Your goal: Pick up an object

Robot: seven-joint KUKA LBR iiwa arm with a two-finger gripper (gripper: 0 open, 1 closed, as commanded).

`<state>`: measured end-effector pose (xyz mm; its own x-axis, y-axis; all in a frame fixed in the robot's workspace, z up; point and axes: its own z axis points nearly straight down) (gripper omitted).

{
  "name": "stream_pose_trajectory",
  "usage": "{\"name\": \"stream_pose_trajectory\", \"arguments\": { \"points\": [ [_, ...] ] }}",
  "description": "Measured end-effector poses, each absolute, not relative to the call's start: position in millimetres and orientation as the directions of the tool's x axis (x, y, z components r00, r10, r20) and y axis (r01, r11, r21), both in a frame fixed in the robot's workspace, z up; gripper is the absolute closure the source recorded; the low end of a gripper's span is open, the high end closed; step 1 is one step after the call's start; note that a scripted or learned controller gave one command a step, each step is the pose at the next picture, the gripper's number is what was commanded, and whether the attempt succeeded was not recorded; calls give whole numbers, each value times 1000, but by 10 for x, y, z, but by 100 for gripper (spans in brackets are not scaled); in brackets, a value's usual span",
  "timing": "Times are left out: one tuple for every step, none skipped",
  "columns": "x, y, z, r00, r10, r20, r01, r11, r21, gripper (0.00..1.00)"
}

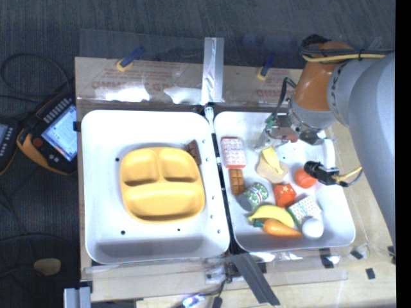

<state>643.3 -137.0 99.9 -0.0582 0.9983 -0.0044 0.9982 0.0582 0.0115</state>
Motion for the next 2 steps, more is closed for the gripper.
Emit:
{"name": "stream_pose_trajectory", "arguments": {
  "points": [
    [6670,-663,1839,-85,996,-1,996,85,-1,100],
    [6684,-674,2044,-117,993,-5,993,117,-2,100]
  ]
}}
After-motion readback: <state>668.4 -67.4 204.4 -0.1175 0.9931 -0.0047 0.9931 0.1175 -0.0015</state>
